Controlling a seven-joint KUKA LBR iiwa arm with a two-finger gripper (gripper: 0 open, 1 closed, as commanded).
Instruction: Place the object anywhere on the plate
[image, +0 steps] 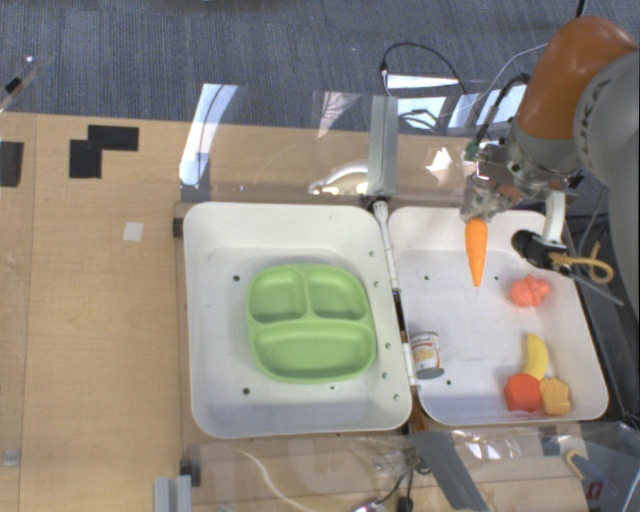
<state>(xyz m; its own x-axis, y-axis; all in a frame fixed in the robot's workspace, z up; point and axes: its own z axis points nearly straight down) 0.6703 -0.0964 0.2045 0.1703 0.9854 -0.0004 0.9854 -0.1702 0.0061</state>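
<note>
A lime-green plate (310, 325) sits in a white bin (215, 400). The carrot (477, 250) is orange, the banana (537, 353) yellow, one toy (531, 291) salmon-pink. The table (90, 330) is pale wood with black patches.

camera view: fixed overhead | slanted down | both bins (300, 225) framed

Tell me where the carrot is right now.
The carrot hangs point down from the gripper, its top between the fingers, over the back of the right bin, up-left of the pink toy. The green plate sits in the left bin.
</note>
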